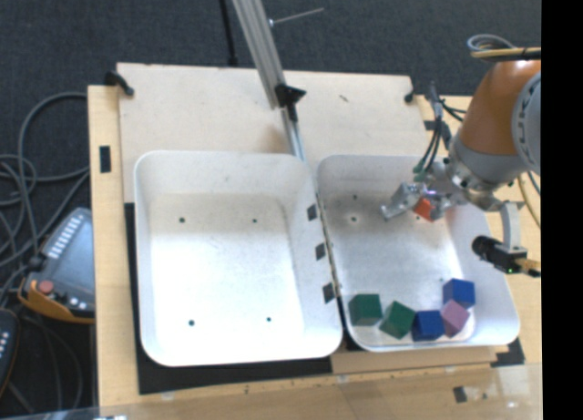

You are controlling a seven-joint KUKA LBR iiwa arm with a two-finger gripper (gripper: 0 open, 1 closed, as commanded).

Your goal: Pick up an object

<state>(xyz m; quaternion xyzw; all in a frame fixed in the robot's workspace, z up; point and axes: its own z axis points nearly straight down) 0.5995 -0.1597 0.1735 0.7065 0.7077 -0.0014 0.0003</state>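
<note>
My gripper (417, 203) hangs over the upper part of the right bin (364, 227), reaching in from the right below the orange wrist band. A small orange-red block (424, 209) sits between its grey fingers (395, 202), and the gripper is shut on it. The block looks lifted off the bin floor. Along the bin's near rim lie two green blocks (365, 308) (397, 320), a blue block (427, 325), a pink-purple block (454, 318) and a second blue block (460, 292).
The left bin (228, 254) stands beside the right one, sharing a raised divider edge. A slanted metal post (260, 35) rises from behind the bins. Cables and a teach pendant (64, 263) lie off the bench at the left.
</note>
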